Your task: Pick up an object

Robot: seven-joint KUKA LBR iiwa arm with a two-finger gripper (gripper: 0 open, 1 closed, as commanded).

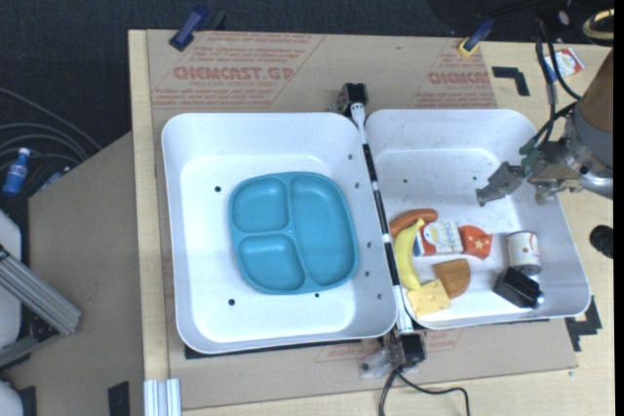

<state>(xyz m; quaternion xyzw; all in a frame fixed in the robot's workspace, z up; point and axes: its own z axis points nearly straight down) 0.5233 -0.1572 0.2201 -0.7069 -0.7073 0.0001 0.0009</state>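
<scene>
The right bin [458,136] holds a cluster of small items along its near side. Among them are an orange-red sausage [414,219], a banana [404,260], a white and red packet [448,237], a brown cracker [452,276], a yellow cheese wedge [426,299], a small can [524,251] and a black block [517,287]. My gripper [522,190] hangs over the right part of this bin, above and behind the can. It is open, with one finger [495,187] pointing left. Nothing sits between the fingers.
A blue divided plate [292,231] lies in the left bin [195,161]. A black hinge strip [370,180] runs between the bins. Cables hang around the arm at the right edge. The far half of the right bin is bare white floor.
</scene>
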